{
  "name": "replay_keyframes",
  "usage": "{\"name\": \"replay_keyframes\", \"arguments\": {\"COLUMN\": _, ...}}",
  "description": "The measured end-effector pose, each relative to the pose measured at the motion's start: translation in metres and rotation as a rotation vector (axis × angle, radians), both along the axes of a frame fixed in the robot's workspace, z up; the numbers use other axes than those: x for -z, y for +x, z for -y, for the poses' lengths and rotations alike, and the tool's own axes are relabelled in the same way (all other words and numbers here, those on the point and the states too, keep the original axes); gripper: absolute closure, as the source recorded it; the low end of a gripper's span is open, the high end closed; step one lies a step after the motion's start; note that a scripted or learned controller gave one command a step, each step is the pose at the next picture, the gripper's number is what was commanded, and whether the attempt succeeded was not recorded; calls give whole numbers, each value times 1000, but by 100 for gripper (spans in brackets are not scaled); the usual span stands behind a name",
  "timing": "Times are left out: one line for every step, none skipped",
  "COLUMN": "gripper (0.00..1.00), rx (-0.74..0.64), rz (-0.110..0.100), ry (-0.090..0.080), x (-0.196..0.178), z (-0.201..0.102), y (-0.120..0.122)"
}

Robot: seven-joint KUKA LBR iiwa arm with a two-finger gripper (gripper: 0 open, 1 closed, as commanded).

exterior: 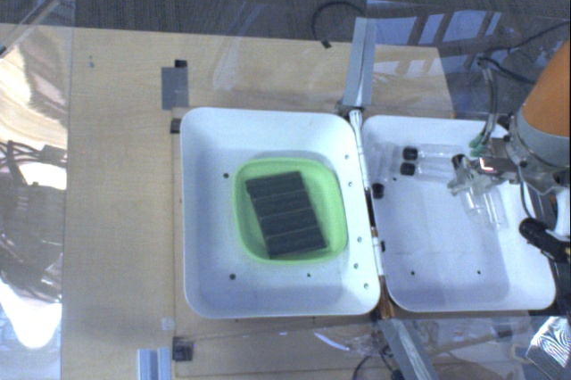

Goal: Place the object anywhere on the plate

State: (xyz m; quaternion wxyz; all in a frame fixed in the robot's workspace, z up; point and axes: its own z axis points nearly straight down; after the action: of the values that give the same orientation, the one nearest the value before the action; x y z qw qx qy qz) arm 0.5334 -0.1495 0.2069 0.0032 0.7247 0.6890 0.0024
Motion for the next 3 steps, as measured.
{"name": "replay_keyframes", "arguments": {"gripper": 100, "rx": -186, "rz": -2, "ry": 0, "x": 5, "z": -70, "y": 17}}
{"name": "replay_keyframes", "arguments": {"gripper": 100, "rx": -291, "rz": -5, "ry": 0, "x": 23, "z": -144, "y": -33}}
{"name": "replay_keyframes", "arguments": {"gripper": 0, "rx": -290, "rz": -5, "ry": 0, "x": 23, "z": -144, "y": -33}}
